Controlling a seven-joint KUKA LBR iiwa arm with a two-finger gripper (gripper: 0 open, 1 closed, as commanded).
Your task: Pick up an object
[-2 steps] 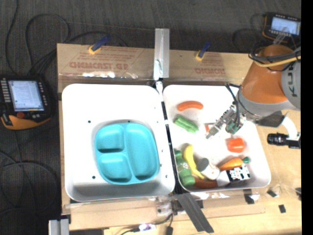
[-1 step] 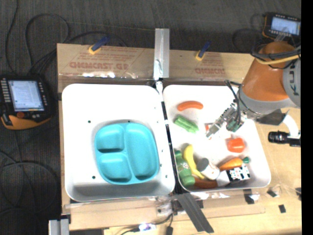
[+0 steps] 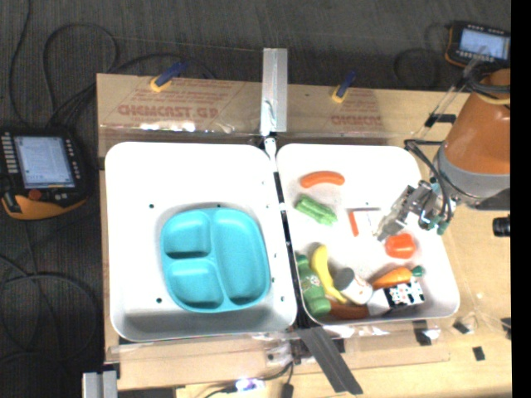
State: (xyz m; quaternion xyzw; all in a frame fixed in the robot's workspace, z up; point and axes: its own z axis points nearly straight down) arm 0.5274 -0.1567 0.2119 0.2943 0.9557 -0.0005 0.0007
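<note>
The right bin [image 3: 419,168] holds several toy foods: an orange sausage [image 3: 322,178], a green pod [image 3: 316,210], a thin red stick [image 3: 353,221], a red tomato [image 3: 401,245], a yellow banana [image 3: 323,274], a carrot [image 3: 392,275] and a black-and-white die [image 3: 405,293]. My gripper [image 3: 397,218] hangs low over the bin's right half, just above and left of the tomato. Its fingers point down-left, spread apart with nothing visible between them.
The left bin [image 3: 133,172] carries a turquoise divided plate [image 3: 217,258]. A metal post [image 3: 275,89] stands behind the divider between the bins. Handheld pendants lie at the far left [image 3: 40,168] and top right [image 3: 479,44]. Cables cross the floor.
</note>
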